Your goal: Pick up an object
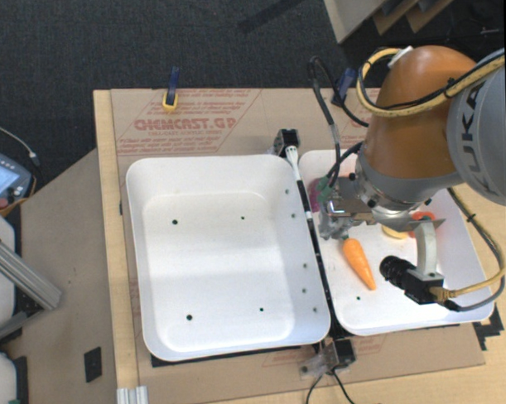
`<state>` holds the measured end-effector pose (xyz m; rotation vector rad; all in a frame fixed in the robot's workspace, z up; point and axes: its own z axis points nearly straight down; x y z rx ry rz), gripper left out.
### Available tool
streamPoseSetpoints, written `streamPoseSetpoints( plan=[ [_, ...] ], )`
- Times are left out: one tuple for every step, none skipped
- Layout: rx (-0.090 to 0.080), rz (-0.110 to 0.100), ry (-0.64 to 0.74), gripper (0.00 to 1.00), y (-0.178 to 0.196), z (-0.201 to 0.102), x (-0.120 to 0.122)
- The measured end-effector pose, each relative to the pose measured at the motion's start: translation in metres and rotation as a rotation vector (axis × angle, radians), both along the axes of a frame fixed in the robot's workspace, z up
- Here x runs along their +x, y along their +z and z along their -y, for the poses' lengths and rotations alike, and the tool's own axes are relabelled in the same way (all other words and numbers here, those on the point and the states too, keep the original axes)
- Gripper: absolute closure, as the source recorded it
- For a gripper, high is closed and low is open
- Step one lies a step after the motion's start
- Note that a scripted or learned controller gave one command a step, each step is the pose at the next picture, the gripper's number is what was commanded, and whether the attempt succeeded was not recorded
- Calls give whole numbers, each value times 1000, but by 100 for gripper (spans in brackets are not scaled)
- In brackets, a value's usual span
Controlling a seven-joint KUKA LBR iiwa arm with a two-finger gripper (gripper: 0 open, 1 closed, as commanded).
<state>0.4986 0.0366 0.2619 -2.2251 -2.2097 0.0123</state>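
Carrot (359, 263): an orange toy carrot, smooth and tapered, lies flat on the floor of the right bin (381, 313), near that bin's left wall.

Axis: its long axis runs from 11 o'clock to 5 o'clock; the thick end sits at 11, the narrow tip points toward 5.

Arm (420, 121): grey, with a wide orange band, it reaches in from 3 o'clock and hangs over the upper half of the right bin.

Hand (335, 219): metal parts show at the arm's lower left edge, just at 11 o'clock of the carrot's thick end. Whether it is spread or closed cannot be told from here, and nothing is seen in its grasp.

Other items: a pink object (325, 191) shows at the arm's left edge, a pale disc (396, 230) at 2 o'clock of the carrot; both are partly hidden.

Left bin (222, 256): white, shallow, touching the right bin along one side.

Surface (192, 116): brown cardboard with red print under both bins.
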Motion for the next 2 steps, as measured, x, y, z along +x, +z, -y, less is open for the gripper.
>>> streamPoseSetpoints(
  plan=[
    [-1,17,1,100,62,50,9],
    [3,2,12,100,-6,-8,41]
  ],
)
